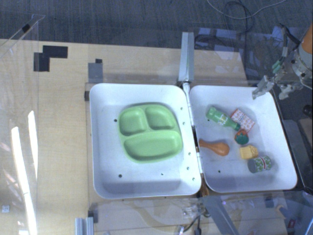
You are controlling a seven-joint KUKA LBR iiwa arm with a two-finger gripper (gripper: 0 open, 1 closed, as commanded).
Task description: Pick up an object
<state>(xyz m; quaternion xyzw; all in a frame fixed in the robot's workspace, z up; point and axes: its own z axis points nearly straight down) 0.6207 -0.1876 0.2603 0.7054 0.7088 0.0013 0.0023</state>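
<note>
Here, two white bins are seen side by side, with the gripper [272, 86] raised over the right bin's far right corner.

A green divided tray [149, 132] is centred in the left bin [102, 146], ringed by bare floor. In the right bin [279, 177], a green bottle [221, 118], orange spoon [215, 147], patterned packet [243, 120], yellow block [248, 152] and small can [259, 164] are clustered centrally; the near edge is left open. The fingers are spread, nothing between them.

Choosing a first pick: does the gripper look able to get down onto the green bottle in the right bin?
Probably yes. The gripper hangs over the right bin's far corner, and the green bottle lies uncovered, with only the red-and-white packet close beside its cap end.
</note>
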